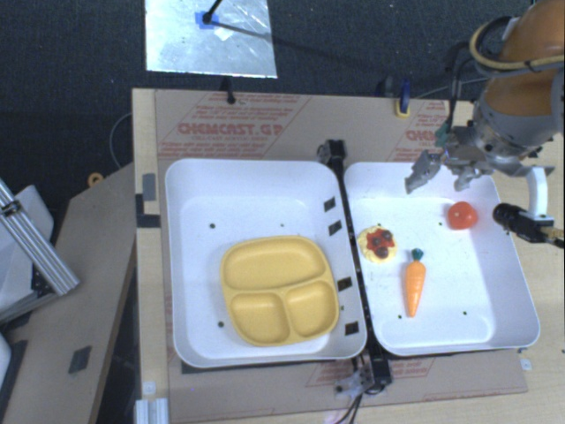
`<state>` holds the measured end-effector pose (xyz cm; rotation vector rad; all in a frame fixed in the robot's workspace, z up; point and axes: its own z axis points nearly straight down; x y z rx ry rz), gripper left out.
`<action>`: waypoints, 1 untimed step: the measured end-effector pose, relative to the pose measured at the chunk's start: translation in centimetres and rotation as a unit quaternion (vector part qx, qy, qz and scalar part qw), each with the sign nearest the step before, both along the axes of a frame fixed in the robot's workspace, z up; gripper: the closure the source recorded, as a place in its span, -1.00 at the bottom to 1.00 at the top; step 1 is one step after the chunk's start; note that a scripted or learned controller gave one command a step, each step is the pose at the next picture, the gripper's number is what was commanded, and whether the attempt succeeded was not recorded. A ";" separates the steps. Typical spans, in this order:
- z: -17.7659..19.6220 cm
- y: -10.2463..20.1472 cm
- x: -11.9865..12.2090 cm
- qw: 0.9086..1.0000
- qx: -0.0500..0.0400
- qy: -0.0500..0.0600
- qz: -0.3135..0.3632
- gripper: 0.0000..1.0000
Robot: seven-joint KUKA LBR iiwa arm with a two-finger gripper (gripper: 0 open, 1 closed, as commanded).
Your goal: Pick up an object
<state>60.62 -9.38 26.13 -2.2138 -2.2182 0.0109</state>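
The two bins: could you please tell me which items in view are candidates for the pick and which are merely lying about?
For the pick, all in the right bin:
- tomato
- carrot
- small tart with berries
- gripper, open, hovering above that bin's far edge

Lying about:
- yellow divided tray in the left bin
- foil sheet behind the bench

White bins (pixel 265 184) hold a yellow tray (pixel 278 288), an orange carrot (pixel 414 288) with green top, and a red tomato (pixel 462 215).

robotics lab, arm (pixel 521 51), bench (pixel 265 117), bins (pixel 256 179)
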 end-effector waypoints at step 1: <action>0.7 0.0 0.2 1.000 -0.001 -0.006 0.001 -1.00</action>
